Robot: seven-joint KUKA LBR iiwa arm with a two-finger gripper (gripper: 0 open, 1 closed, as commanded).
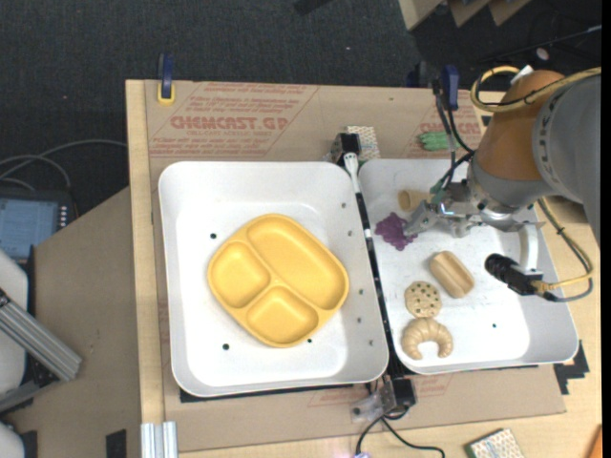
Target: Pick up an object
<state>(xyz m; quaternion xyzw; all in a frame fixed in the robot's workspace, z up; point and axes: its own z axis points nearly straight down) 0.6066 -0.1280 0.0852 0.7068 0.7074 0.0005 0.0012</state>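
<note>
The left bin holds one yellow divided plate near its centre. The right bin holds a purple piece at 10 o'clock, a small tan piece at 11, a bread roll in the middle, a cookie and a croissant toward 7. The gripper is just beside the purple piece; its opening I cannot tell.

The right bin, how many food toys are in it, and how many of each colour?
Purple: 1, the purple piece
Tan or brown: 4, the small tan piece, the bread roll, the cookie and the croissant
Total: 5 in the right bin
The yellow tray sits in the left bin, so I left it out.
</note>
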